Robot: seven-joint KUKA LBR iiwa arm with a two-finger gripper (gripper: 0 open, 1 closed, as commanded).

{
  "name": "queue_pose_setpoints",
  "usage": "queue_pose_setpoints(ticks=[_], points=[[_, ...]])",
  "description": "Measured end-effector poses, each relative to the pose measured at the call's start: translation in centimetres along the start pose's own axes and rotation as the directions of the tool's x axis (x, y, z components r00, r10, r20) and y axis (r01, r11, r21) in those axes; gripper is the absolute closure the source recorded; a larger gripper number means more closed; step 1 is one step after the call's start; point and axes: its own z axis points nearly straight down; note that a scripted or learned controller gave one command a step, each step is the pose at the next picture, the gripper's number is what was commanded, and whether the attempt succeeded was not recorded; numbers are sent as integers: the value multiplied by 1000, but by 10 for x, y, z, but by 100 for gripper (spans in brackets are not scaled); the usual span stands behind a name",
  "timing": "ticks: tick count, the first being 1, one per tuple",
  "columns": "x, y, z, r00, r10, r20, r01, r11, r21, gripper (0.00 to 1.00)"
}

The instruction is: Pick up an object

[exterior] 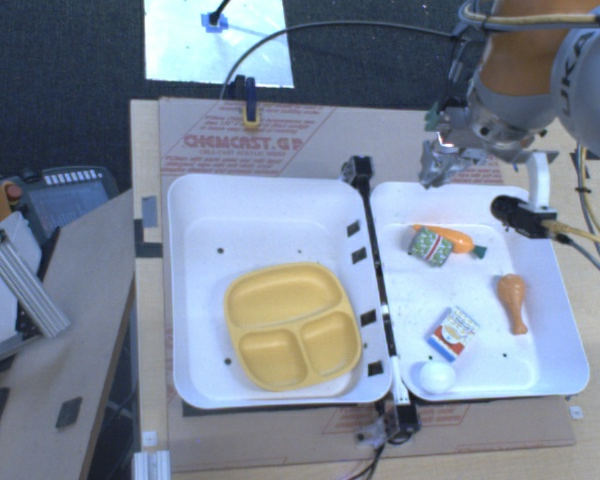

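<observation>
The right bin (555,298) holds several small items: an orange carrot (450,236) with a green packet (430,248) against it, a toy chicken drumstick (514,300), a small red, white and blue carton (452,333), and a white egg (436,376) at the front. My gripper (438,168) hangs above the bin's back left corner, behind the carrot and apart from it. Nothing shows between its fingers.
The left bin (195,218) holds a yellow three-compartment tray (290,323). A black clamp bar (372,268) runs between the bins. A black fitting with a cable (520,216) overhangs the right bin's back right. A control pendant (65,198) lies at left.
</observation>
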Motion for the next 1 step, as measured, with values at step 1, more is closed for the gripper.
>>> queue_pose_setpoints(ticks=[1], points=[[43, 6, 10, 1000, 1, 0, -1, 1000, 1, 100]])
